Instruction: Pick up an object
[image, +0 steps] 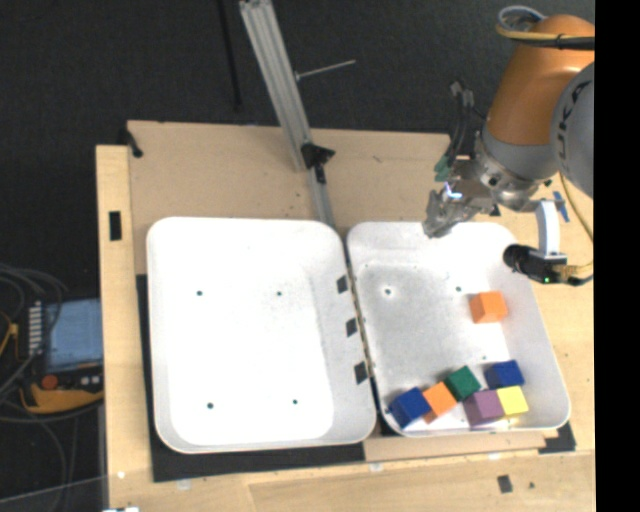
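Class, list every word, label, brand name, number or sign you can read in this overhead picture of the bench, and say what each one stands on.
No text can be read anywhere in this picture.
The coloured blocks in the right bin have plain faces.
The left bin carries only small dark dots, not characters.
The device with the blue panel on the floor at left may bear markings, but they are too small and blurred to read.

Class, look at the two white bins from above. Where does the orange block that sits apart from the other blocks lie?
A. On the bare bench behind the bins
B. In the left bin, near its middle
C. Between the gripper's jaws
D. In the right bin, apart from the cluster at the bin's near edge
D: the lone orange block rests on the floor of the right bin, away from the cluster of blocks along the near edge.
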